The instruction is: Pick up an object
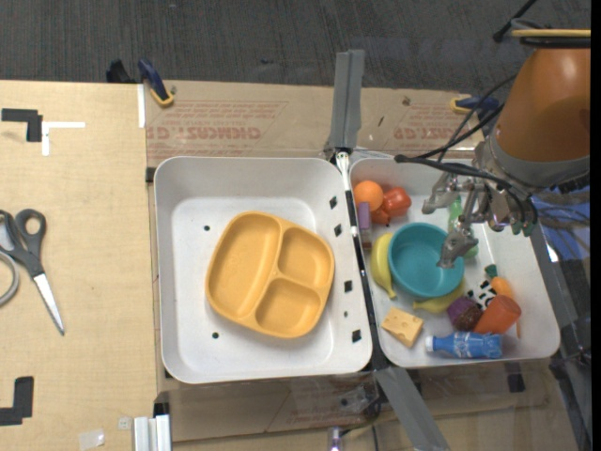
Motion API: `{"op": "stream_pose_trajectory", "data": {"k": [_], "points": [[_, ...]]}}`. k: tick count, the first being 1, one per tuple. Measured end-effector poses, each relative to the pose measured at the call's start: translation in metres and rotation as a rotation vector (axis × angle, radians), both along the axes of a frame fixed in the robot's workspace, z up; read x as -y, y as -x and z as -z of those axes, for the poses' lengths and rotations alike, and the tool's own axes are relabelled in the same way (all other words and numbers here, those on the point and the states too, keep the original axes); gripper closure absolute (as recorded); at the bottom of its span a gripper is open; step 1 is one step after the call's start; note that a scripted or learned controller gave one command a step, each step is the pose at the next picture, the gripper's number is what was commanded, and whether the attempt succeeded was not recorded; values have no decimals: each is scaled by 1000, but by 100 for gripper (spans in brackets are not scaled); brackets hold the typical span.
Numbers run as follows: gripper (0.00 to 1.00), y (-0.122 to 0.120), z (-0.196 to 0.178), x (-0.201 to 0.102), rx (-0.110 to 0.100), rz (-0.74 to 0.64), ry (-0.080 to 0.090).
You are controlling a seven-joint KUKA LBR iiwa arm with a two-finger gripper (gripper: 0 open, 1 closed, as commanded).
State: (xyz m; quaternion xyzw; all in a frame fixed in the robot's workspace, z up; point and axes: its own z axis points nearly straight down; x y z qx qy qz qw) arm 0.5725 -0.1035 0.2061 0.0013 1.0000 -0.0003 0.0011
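Note:
The right bin [540, 280] holds several small objects. A teal bowl [418, 256] sits in its middle, with a yellow banana [382, 266] curved along the bowl's left side. An orange [367, 195] and a red fruit [396, 202] lie at the far left corner. Near the front lie a cheese wedge [403, 326], a blue tube [467, 346], a purple piece [463, 311] and an orange cup [498, 316]. My gripper [457, 242] hangs over the bowl's right rim, low and close to it. Nothing shows in its grasp.
The left bin [178, 252] holds a yellow divided plate [270, 273]. A small black-and-white toy [484, 295] lies beside the cup. Scissors [33, 261] rest on the bench far left. A grey divider strip [346, 101] runs between the bins at the back.

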Motion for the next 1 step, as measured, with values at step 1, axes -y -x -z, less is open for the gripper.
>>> {"op": "stream_pose_trajectory", "data": {"k": [1], "points": [[0,44,112,30,2,142,0]]}}
